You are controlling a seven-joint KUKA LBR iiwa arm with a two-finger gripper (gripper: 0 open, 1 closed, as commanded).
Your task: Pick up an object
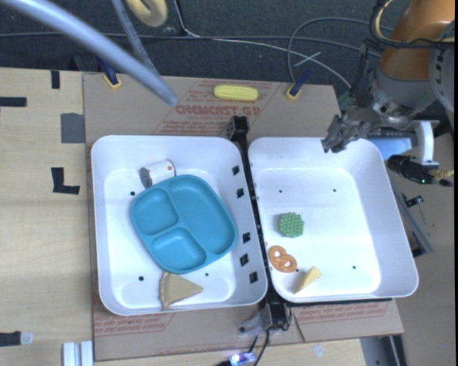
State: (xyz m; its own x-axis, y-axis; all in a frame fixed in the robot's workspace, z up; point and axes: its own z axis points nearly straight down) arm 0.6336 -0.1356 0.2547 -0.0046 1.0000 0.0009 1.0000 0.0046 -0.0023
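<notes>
End effector (337, 139) hangs over the right bin's (393, 227) far edge, finger state unclear, nothing visibly held; I'd centre over the green ball (291, 224) mid-bin, descend vertically, clear of the pretzel (282, 260).

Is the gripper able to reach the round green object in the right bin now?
Probably yes. The gripper is over the right bin's far rim, and the round green object lies uncovered, apart from the orange pretzel-shaped piece.

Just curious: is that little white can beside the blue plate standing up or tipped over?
Tipped over. The white can lies on its side in the left bin, its dark end facing left, by the blue plate.
</notes>
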